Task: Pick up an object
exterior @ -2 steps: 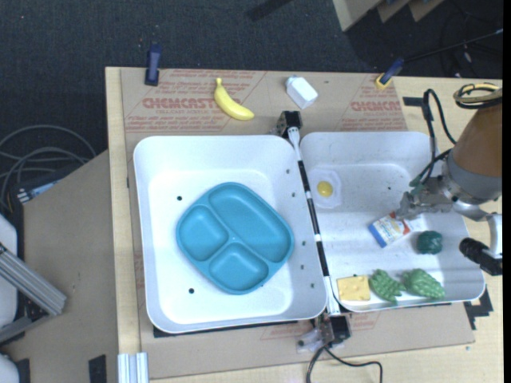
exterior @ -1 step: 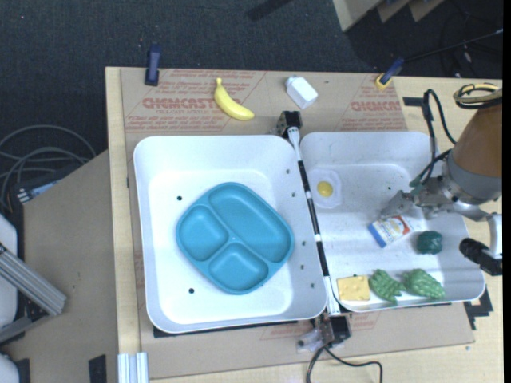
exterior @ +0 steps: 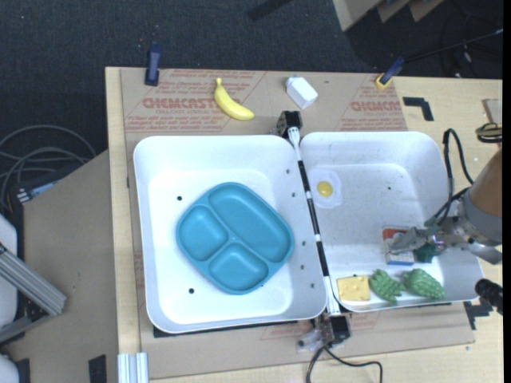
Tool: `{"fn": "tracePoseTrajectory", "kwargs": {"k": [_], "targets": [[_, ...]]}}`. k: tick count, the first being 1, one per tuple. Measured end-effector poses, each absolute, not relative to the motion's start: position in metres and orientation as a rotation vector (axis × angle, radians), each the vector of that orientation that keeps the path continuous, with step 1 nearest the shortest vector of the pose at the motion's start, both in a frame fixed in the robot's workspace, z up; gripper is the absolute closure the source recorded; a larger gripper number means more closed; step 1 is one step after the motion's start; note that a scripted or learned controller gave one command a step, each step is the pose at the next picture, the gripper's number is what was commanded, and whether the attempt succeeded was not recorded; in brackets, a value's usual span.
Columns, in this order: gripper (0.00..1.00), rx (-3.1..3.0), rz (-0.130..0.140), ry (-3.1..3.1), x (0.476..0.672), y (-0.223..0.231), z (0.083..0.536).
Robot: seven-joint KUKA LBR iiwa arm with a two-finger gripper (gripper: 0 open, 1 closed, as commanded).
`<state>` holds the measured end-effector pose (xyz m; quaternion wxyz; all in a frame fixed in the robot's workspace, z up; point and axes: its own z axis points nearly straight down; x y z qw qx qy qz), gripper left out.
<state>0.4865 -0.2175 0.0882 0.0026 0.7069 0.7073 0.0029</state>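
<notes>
tabletop [exterior: 200, 106]: brown board with red print, carrying two shallow white bins side by side, their inner rims meeting along a dark seam.

left bin [exterior: 152, 214]: holds one blue divided plate [exterior: 233, 236], three compartments, lying flat and turned at a slant near the middle. bare white floor rings it on all sides, widest along the far and left walls.

right bin [exterior: 375, 146]: far half mostly bare floor, with a small yellow round piece [exterior: 324, 189] near the seam. the near edge is crowded: a yellow square block [exterior: 354, 288] in the near-left corner, then two green leafy toys [exterior: 406, 284] side by side just to its right, close against the near rim.

arm [exterior: 487, 206]: enters from the right over the right bin's right wall, low in the near-right part.

tool [exterior: 403, 244]: points left, tip over a small red and white object [exterior: 394, 235] on the bin floor, just beyond the green toys. whether the tool is clenched or released cannot be told, and nothing is seen lifted.

outside the bins, far strip of tabletop: banana [exterior: 231, 102], white block [exterior: 302, 92], blue clamp [exterior: 152, 64] at the far-left edge, yellow and blue clamp [exterior: 390, 73] at the far-right edge.
</notes>
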Motion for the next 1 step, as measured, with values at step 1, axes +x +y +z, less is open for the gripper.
{"fn": "tracePoseTrajectory", "kwargs": {"k": [1], "targets": [[1.00,2.212,0.007,2.209,0.4873,-0.2200,0.0989]]}}
